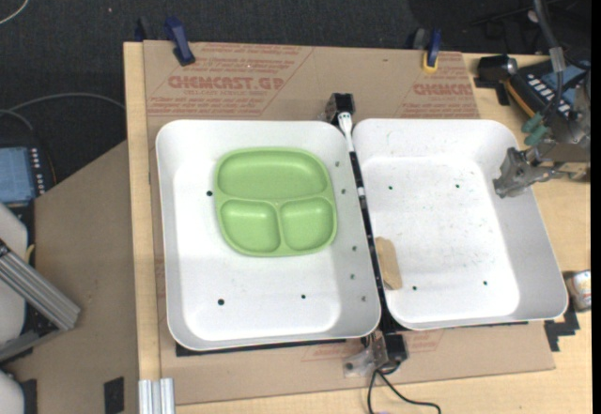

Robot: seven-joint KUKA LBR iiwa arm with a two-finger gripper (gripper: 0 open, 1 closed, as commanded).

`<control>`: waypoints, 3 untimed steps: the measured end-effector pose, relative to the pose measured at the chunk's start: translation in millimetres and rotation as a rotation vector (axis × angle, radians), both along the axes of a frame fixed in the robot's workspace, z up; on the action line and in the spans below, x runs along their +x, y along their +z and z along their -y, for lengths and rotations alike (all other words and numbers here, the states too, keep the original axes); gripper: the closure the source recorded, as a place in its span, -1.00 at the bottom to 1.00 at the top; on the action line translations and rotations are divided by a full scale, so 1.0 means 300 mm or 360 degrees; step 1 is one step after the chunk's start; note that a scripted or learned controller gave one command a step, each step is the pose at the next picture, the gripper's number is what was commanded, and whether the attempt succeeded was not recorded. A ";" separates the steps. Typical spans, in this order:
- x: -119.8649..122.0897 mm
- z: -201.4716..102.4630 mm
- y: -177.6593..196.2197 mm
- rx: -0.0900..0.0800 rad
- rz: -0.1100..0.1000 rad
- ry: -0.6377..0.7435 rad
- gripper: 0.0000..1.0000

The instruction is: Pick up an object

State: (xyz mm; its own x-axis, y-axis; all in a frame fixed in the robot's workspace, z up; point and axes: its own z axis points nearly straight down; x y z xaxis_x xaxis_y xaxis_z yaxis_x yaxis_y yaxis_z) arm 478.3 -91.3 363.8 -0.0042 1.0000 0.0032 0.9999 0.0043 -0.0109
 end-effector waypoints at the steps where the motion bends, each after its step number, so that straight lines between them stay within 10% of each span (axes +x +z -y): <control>1: 0.015 -0.198 -0.087 -0.0002 0.0010 0.0003 1.00; 2: 0.050 -0.568 -0.224 -0.0001 0.0007 0.0011 1.00; 3: 0.005 -0.273 0.247 -0.0007 0.0048 -0.0021 1.00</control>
State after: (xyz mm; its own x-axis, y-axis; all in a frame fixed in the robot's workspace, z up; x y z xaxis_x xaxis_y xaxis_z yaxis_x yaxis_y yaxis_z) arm 480.0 -9.6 438.0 0.0087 1.0000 -0.0014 0.9998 -0.0087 0.0190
